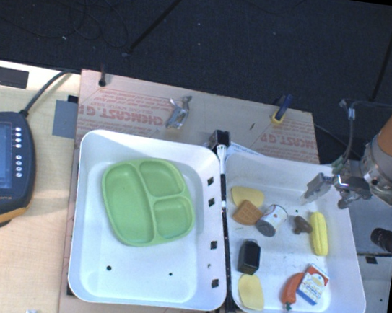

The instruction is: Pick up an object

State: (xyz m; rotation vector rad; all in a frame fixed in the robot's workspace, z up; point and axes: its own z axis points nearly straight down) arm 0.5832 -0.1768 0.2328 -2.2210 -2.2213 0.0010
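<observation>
The gripper (331, 188) hangs over the right bin's (350, 295) far edge, just beyond the corn (320, 233), its fingers (316, 186) spread wide with nothing between them and touching nothing. The corn lies in that bin beside a small brown piece (303, 224), with a can (270, 220) farther left of it.
</observation>
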